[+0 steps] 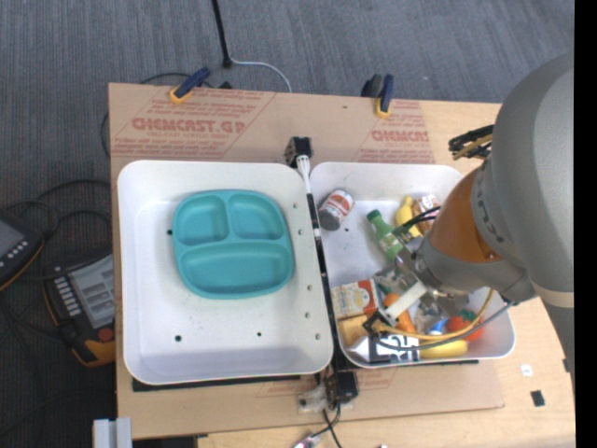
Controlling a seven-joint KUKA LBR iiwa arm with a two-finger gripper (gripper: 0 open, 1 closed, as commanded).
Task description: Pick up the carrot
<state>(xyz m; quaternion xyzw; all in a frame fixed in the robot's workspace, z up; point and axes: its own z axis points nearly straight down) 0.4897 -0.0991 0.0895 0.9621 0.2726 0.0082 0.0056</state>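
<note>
The grey arm [541, 175] comes in from the right edge of the frame and covers much of the right bin [359, 177], its orange band [457, 231] sitting over the bin's middle right. Below that band the pincer [399, 301] reaches down into a heap of small things at the lower middle of this bin. Its tips are lost among those things, so whether they are spread or pressed together cannot be told, and nothing can be seen clearly caught between them.

The carrot [409, 321] seems to be the small orange piece just beneath the pincer, partly covered by it and by its neighbours; its full shape is hard to make out. Nearby lie a yellow banana [442, 348] along the bin's lower rim, a green bottle [381, 229] above, and a small can [335, 205] toward the bin's upper left.

The left bin [149, 325] holds a teal divided plate [233, 243], fully in view. Both bins rest on the brown worktop [187, 124].
</note>
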